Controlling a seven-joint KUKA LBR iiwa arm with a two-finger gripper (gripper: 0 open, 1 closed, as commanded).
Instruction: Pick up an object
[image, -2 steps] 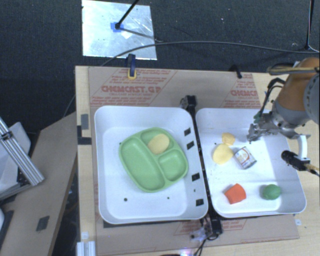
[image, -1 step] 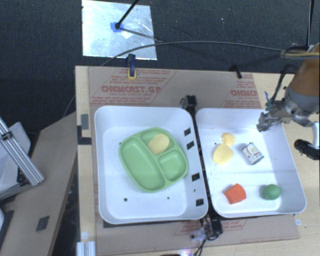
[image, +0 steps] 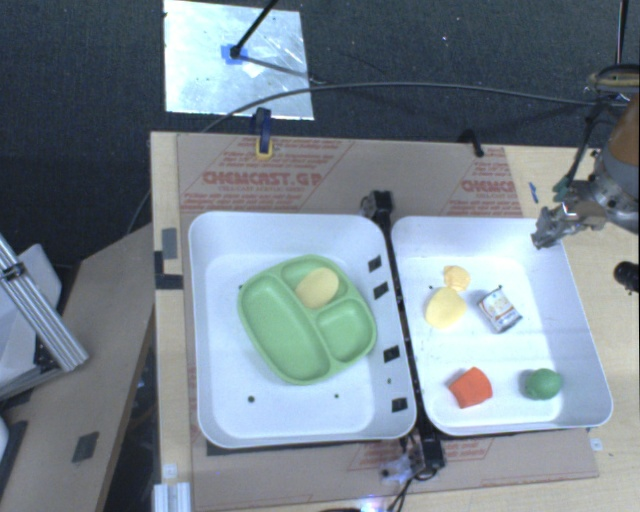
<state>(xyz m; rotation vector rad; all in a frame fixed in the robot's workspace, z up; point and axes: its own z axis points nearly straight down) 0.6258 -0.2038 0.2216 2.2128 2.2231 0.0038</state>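
My gripper (image: 546, 236) hangs over the far right rim of the right bin (image: 580, 330), apart from every object. Inside that bin lie a small yellow piece (image: 456, 276), a larger yellow lump (image: 446, 308), a small white and blue packet (image: 498, 309), an orange block (image: 471, 387) and a green ball (image: 542, 383). The left bin (image: 215, 330) holds a green divided tray (image: 275, 335) with a yellow object (image: 318, 288) in its upper compartment.
A black clip row (image: 388, 300) joins the two bins along the middle. Both bins rest on a cardboard sheet (image: 300, 175). An aluminium frame (image: 35, 310) stands at the far left, and a cable (image: 450, 90) runs across the back.
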